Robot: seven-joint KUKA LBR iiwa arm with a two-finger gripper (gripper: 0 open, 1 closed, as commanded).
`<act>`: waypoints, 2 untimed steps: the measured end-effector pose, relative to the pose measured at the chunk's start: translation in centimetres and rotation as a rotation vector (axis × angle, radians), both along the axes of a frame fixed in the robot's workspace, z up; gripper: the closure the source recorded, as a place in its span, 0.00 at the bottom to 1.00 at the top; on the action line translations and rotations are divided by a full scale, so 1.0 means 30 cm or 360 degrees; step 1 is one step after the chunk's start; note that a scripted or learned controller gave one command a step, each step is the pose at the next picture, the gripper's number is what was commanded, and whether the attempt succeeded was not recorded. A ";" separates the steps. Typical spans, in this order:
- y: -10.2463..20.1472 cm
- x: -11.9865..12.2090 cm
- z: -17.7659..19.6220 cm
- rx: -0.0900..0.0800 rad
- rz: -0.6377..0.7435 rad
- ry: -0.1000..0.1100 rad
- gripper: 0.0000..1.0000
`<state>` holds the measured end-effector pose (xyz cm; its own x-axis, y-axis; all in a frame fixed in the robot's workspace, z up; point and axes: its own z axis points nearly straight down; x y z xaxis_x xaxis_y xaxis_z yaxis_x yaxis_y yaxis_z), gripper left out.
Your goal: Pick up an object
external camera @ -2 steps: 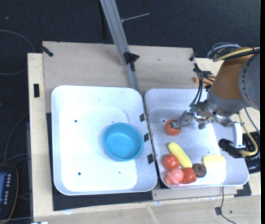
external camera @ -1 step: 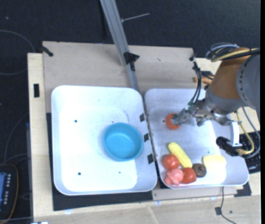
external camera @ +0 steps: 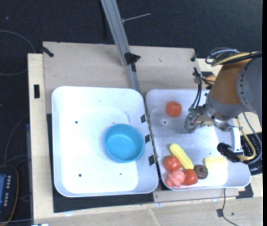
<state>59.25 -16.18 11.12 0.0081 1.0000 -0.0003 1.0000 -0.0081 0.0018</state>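
Observation:
My gripper (external camera: pixel 190 124) hangs over the middle of the right bin (external camera: pixel 227 177), pointing down and to the left. An orange-red ball (external camera: pixel 173 108) lies a little up and left of it, apart from the fingertips. Along the bin's front lie a yellow banana-like piece (external camera: pixel 182 156), a red tomato-like piece (external camera: pixel 172 163), a pink piece (external camera: pixel 174 178), another red piece (external camera: pixel 190 177), a small brown ring (external camera: pixel 200 171) and a pale yellow block (external camera: pixel 215 163). Nothing shows between the fingers.
The left bin (external camera: pixel 72 107) holds a blue bowl (external camera: pixel 123 142) near its right side. A grey metal post (external camera: pixel 117 29) slants up from between the bins. Cables and the arm's orange-banded wrist (external camera: pixel 230 86) crowd the right bin's far right corner.

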 end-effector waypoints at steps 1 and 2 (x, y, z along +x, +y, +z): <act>-0.017 -0.008 0.155 0.0002 -0.0010 -0.0006 1.00; -0.027 -0.007 0.375 0.0002 0.0004 -0.0007 1.00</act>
